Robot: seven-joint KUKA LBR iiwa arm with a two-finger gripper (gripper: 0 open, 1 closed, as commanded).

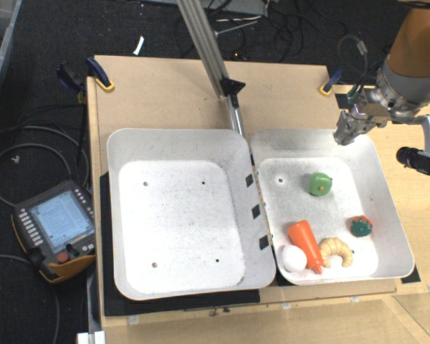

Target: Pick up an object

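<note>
Lying in the right bin (387, 213), five small items wait on the white floor: a green apple (319, 184) sits alone toward the middle, a small red and green piece (360, 226) rests nearer the right wall, and an orange carrot (305, 244) lies at the front with a white egg (294, 258) touching its left side and a tan croissant (337, 251) just beside it on the right. Hanging over the bin's far right corner, the gripper (344, 136) points down, well apart from all five items and holding none of them; how far its fingers are spread cannot be told from this angle. Behind it, the grey arm with its orange band (414, 41) reaches in from the right. To the left sits a second white bin (118, 192), the two nearly touching along a strip of black clips. A slanted metal pole (204, 38) crosses the wooden bench (165, 92) behind them, and a handheld control pad (54, 224) lies on the dark floor at far left.
</note>
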